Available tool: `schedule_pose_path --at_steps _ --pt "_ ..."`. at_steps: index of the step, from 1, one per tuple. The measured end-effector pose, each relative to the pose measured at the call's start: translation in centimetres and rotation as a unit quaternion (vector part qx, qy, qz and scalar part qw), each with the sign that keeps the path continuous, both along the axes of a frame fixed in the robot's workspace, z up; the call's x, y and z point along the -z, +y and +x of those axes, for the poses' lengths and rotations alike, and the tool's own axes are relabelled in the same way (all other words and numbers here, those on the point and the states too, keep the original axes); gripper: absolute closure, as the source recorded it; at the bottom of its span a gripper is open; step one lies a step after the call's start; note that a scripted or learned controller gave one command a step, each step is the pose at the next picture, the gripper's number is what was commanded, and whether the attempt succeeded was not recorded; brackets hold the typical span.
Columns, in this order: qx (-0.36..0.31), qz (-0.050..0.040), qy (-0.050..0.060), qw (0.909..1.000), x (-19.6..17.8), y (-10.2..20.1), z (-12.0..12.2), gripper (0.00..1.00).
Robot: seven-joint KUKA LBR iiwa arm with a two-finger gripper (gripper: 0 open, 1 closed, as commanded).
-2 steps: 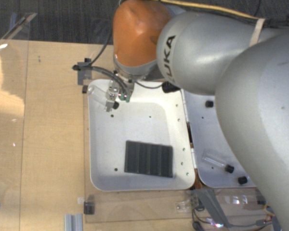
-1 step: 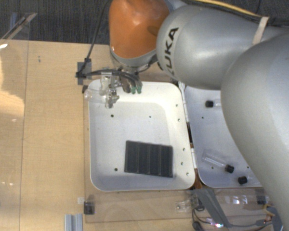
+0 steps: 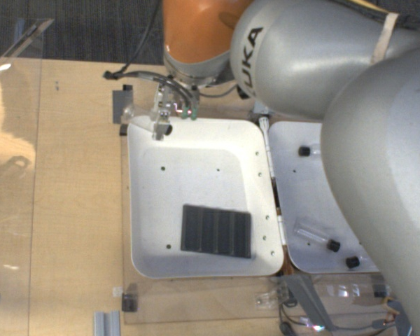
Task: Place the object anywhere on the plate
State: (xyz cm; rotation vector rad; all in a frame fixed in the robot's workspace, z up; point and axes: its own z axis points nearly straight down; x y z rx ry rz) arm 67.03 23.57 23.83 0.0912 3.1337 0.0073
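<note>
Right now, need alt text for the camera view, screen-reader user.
A grey KUKA arm with an orange band reaches in from the right, its gripper over the far left corner of the left white bin. A dark ribbed rectangular plate lies flat near that bin's front edge; the right bin is partly hidden behind the arm.

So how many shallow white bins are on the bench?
2: the left white bin holds a dark ribbed rectangular plate; the right white bin lies partly under the grey arm.
</note>
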Motion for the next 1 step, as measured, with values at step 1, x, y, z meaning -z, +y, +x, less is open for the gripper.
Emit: schedule_pose_path --at_steps 1 --pt "0.250 0.0006 0.001 0.9683 -4.31 0.04 -0.26 1.00"
